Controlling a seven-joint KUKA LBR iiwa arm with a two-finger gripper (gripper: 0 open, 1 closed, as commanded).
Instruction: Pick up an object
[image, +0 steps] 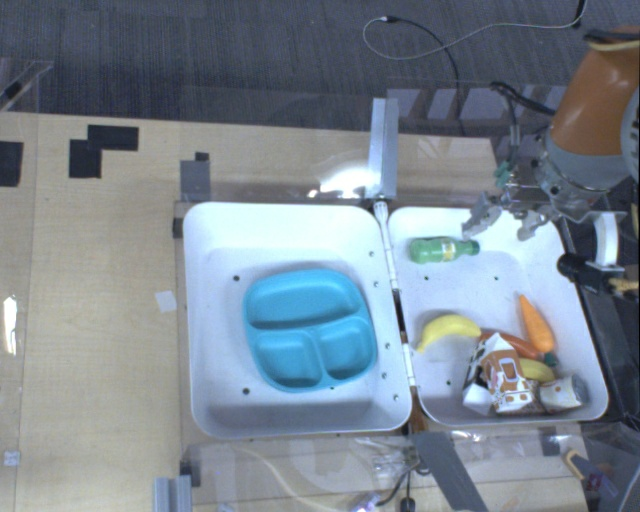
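Green bottle (444, 249) lies in right bin (570, 300); jaws spread, empty, just above it

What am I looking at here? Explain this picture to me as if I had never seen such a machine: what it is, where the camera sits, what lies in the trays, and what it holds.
The camera hangs above a bench and looks down at a slant. The grey and orange shape at the upper right is a robot arm; at its end sits a gripper, a two-fingered metal hand, with its fingers spread open.

On the bench are two shallow white trays side by side. The left bin holds a blue divided plate. The right bin holds a green bottle lying on its side, a banana, a carrot, and a small heap of packaged items in the near corner.

The gripper hovers over the far edge of the right bin, close to the bottle. Nothing is between its fingers, so it holds nothing.
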